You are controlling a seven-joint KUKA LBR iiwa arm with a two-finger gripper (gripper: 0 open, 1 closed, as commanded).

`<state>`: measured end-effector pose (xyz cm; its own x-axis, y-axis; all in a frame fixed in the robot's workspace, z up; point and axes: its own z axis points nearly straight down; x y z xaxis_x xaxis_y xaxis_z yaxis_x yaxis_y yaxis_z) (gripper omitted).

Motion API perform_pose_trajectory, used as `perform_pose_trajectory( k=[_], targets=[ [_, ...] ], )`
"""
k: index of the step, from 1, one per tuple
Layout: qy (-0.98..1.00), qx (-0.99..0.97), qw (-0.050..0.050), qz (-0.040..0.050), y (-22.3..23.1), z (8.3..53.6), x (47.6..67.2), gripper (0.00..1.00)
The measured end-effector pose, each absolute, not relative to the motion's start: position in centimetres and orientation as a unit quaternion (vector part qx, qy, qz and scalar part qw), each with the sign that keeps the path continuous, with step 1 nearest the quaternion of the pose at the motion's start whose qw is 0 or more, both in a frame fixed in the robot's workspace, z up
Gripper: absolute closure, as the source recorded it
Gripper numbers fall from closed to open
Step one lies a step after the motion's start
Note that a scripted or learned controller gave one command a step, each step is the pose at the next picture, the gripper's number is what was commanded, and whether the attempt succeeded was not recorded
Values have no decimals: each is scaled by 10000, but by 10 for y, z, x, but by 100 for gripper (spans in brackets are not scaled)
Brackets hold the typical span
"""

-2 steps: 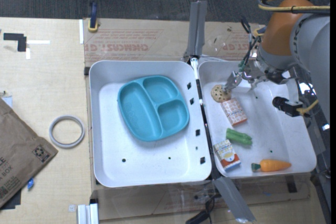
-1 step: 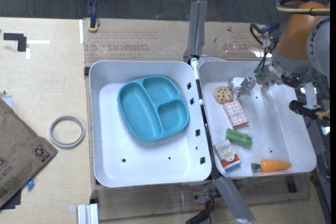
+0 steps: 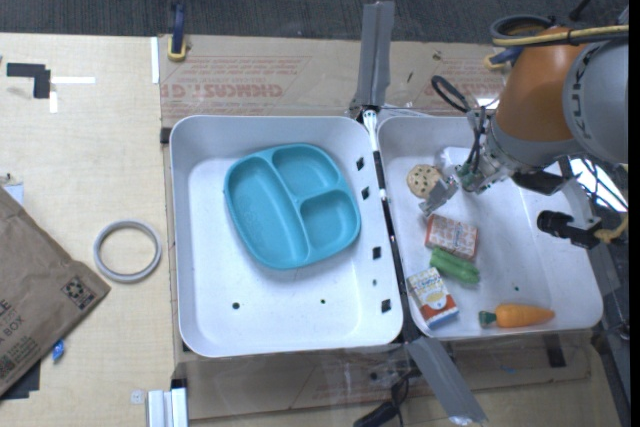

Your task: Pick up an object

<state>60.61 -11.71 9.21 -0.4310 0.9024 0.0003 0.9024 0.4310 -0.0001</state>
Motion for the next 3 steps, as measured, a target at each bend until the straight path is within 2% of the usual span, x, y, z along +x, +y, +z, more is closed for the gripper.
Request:
perform_pose_trajectory(
  k=[1, 2, 3],
  targets=[
    [-7229, -6909, -4, -5, -112, 93, 507, 0],
    [-6409, -7676, 15, 9, -118, 91, 477, 0],
    [-6396, -7687, 18, 14, -119, 99, 477, 100]
  ],
)
